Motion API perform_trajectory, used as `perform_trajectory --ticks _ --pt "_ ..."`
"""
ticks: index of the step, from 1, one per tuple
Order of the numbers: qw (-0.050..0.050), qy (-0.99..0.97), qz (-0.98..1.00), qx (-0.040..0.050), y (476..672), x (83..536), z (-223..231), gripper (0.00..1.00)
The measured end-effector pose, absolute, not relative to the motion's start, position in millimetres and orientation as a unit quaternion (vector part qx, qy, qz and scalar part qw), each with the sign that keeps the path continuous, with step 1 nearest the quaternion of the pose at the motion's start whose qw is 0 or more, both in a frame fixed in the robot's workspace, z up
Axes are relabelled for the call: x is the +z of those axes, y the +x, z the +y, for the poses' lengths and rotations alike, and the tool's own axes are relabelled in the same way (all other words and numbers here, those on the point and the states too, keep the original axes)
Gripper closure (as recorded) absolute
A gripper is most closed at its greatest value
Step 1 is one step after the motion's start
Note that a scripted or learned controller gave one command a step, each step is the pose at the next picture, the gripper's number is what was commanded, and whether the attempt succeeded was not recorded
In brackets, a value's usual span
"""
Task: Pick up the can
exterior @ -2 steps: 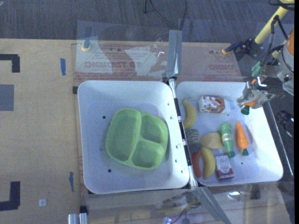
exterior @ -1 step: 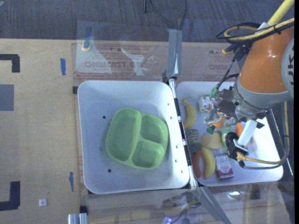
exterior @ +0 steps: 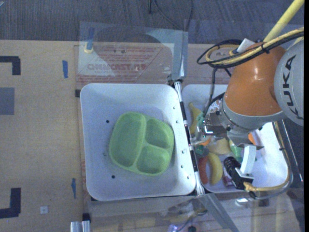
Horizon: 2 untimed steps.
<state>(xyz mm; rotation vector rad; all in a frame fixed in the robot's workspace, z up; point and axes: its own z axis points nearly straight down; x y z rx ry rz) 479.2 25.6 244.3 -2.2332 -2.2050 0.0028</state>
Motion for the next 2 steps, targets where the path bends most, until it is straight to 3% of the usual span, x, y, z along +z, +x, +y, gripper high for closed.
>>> perform_trajectory --ticks 1,2 --pt "0.001 -0.727 -0.687 0.0007 486.3 183.7 28.1 1.00" --pt "0.000 -0.720 -0.694 0.0000 500.2 204.6 45.4 1.00"
